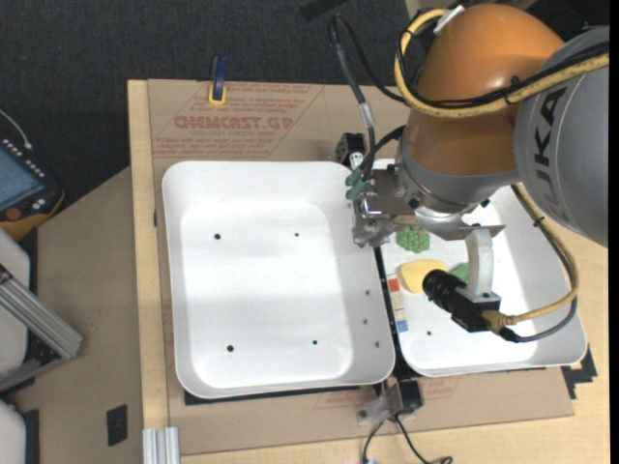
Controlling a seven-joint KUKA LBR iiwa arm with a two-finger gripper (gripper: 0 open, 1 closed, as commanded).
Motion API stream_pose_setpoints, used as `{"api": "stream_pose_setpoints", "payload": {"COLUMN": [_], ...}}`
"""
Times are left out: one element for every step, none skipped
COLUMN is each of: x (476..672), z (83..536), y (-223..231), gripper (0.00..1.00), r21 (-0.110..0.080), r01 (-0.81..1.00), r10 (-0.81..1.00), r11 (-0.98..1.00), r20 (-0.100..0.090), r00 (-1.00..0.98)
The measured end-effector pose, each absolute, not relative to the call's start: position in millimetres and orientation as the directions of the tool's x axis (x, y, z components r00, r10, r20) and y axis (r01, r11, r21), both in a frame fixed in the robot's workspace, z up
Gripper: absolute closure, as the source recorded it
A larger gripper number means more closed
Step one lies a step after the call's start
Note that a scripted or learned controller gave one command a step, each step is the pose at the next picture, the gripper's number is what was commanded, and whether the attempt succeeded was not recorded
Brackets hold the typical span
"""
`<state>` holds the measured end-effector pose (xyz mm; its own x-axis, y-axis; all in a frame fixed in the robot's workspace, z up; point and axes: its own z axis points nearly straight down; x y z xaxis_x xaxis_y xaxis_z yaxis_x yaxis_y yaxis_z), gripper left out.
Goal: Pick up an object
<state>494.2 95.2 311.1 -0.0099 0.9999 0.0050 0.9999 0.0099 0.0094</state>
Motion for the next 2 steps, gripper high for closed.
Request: {"api": "stream_pose_setpoints", "payload": {"x": [484.7,482.2], "z": [329.1,331.7], "y": [92.4,60.4], "gripper": [1.00,1.00], "r21": [0.004,0.000], "r01": [1.000,1.000], "r10": [1.000,1.000], "r11": [0.002,-0.003], "r20": [0.001,-0.001], "r00": [-0.002,0.003]}}
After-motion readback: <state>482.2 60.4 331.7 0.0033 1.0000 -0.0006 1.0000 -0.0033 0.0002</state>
